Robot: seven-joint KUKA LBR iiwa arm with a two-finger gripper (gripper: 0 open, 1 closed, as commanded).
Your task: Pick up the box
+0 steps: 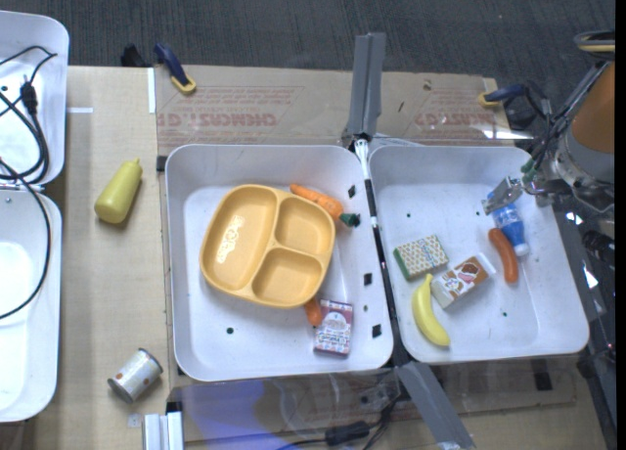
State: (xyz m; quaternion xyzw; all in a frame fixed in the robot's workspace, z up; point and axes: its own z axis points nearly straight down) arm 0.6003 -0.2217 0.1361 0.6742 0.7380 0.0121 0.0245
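At far left of the frame, outside the bins, I note a yellow squeeze bottle (118,193) lying on the bench and a small can (134,374) on its side near the lower left.

The left bin (186,272) holds a yellow divided plate (268,245). A carrot (316,200) touches the plate's upper edge, and a red-and-white box (335,328) lies flat just below the plate's lower right corner.

The right bin (548,326) holds a green patterned box (421,255), a banana (427,313), a red-and-white carton (461,281) and a sausage-shaped piece (506,253), all clustered near centre.

The gripper (505,193) sits at the bin's upper right, directly over a small blue item (509,223). I cannot tell how far its fingers are parted, nor whether they hold anything.

Recommended procedure: I judge the green patterned box the most practical target, as it lies well apart from the bin walls. Move the gripper leftward and down-frame, align the fingers across the box's shorter sides, and descend vertically. Avoid the banana and the carton just beside it. Confirm grip before lifting.
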